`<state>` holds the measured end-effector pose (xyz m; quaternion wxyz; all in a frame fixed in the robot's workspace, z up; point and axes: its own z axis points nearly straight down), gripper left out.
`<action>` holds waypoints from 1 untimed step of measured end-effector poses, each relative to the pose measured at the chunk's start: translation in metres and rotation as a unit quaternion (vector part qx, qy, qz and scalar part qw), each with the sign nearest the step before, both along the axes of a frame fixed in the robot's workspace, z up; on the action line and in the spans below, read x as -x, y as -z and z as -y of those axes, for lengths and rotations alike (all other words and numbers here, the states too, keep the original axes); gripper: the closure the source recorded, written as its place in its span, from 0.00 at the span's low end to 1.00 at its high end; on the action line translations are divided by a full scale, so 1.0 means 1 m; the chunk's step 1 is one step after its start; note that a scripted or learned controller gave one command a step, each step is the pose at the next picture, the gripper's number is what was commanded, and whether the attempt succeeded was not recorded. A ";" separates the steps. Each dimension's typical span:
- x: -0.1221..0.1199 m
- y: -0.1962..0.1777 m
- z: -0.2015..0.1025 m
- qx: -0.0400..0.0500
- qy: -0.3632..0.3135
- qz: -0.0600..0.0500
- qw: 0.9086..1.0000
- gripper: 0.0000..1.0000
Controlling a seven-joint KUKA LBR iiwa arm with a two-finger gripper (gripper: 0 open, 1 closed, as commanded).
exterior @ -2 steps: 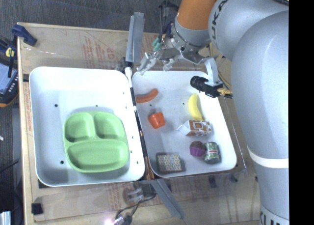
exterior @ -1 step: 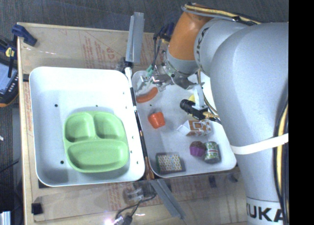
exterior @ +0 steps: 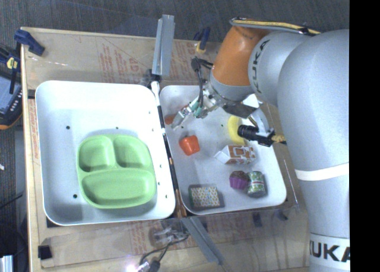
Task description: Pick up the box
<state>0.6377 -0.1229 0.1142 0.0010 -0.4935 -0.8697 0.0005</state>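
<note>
Sitting in the left bin [exterior: 53, 95] is a green tray [exterior: 116, 171], toward its 6 o'clock side, leaving bare white floor along the 12 o'clock and 9 o'clock walls. A ridge is dividing this bin from the right bin [exterior: 178, 95]. Lying there are a patterned pad [exterior: 206, 196] at 6 o'clock by the near wall, an orange cup [exterior: 190, 145] toward 9 o'clock, the box [exterior: 236, 154] near the centre, a purple cup [exterior: 238, 180] and a can [exterior: 256, 183] at 4 o'clock, touching. A yellow piece [exterior: 235, 128] is showing at 12 o'clock of the box. The gripper [exterior: 193, 110] is hanging over the bin's 11 o'clock corner, apart from the box; whether its jaws are parted I cannot tell.
</note>
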 end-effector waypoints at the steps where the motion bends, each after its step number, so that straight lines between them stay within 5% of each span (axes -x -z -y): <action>1: -0.022 0.015 -0.008 0.002 0.049 0.006 0.999 0.00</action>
